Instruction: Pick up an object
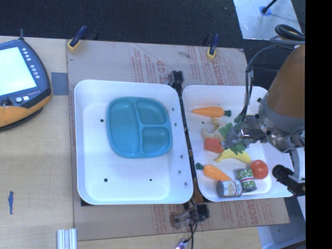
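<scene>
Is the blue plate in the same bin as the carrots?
No, the blue plate lies alone in the left bin, while both carrots lie in the right bin.

Right bin (193,139) crowded with toy food (218,144); left bin (88,165) margins open.

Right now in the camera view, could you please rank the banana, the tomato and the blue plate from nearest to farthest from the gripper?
1. Banana, just below the gripper in the right bin.
2. Tomato, lower right in the same bin.
3. Blue plate, across in the left bin.
</scene>
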Robot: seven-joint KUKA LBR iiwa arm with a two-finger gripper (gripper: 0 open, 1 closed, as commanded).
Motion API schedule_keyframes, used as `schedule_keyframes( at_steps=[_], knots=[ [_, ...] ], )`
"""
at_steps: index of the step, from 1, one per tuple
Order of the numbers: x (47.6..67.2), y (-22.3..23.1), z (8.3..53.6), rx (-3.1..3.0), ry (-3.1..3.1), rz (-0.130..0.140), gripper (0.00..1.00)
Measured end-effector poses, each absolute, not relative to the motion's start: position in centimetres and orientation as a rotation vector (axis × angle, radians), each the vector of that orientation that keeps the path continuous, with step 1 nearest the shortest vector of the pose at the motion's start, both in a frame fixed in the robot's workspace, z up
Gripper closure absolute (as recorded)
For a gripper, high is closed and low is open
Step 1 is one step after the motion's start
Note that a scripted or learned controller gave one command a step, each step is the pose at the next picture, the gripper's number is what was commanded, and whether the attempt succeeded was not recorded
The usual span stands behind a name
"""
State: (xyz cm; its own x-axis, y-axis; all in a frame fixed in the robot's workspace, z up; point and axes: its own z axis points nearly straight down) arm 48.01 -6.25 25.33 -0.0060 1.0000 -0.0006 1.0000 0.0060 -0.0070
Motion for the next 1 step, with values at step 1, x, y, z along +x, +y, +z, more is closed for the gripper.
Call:
schedule_keyframes(
  at_steps=[1],
  knots=[
    [48.00,-3.11,25.87,-2.213,-2.230,0.004,1.00]
  ],
)
